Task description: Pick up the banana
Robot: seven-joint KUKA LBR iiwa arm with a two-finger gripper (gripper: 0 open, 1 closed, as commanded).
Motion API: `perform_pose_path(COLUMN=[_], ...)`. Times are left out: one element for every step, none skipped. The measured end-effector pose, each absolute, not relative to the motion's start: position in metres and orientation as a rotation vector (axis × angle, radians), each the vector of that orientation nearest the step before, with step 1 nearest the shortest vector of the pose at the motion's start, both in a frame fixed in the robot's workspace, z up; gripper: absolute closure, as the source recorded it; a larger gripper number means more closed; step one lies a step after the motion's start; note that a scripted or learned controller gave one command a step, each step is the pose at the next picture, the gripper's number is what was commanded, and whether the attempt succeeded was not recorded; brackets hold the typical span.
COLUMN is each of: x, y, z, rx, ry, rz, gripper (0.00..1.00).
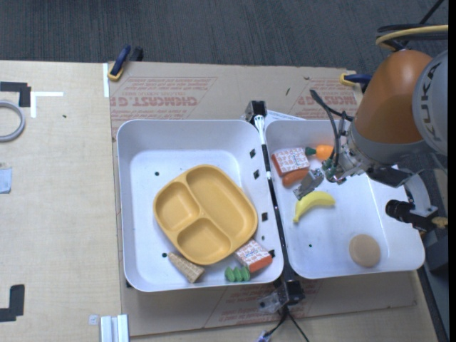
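We count two shallow white bins — the left bin [132,191] and the right bin [399,251]. One curved yellow plastic banana [313,204] lies loose near the middle of the right bin, just below the two-finger gripper [311,184], which hangs at the tip of the grey arm with an orange band [395,98]; we cannot tell the gripper's opening. Also in the right bin: one red-and-white printed box [290,162], print too small to read, one small orange carrot-like piece [322,150], one round tan disc [365,251]. The left bin holds one yellow three-compartment plate [205,214], one tan wafer piece [185,266], one green pod [238,273], one orange-and-white box [254,256]. The brown cardboard sheet [171,95] carries mirrored red lettering — unreadable. On the arm we read "KUKA".
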State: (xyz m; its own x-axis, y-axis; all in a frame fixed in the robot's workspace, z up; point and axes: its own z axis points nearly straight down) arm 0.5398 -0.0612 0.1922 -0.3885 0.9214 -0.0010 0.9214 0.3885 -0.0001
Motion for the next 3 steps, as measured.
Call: perform_pose_path(x=[0.518,0.522,0.522], y=[0.011,-0.009,-0.009], z=[0.192,0.192,0.192], rx=[1.590,0.711,0.711], ry=[2.709,3.059,3.059], rz=[-0.001,0.000,0.000], gripper=[0.00,0.00,0.00])
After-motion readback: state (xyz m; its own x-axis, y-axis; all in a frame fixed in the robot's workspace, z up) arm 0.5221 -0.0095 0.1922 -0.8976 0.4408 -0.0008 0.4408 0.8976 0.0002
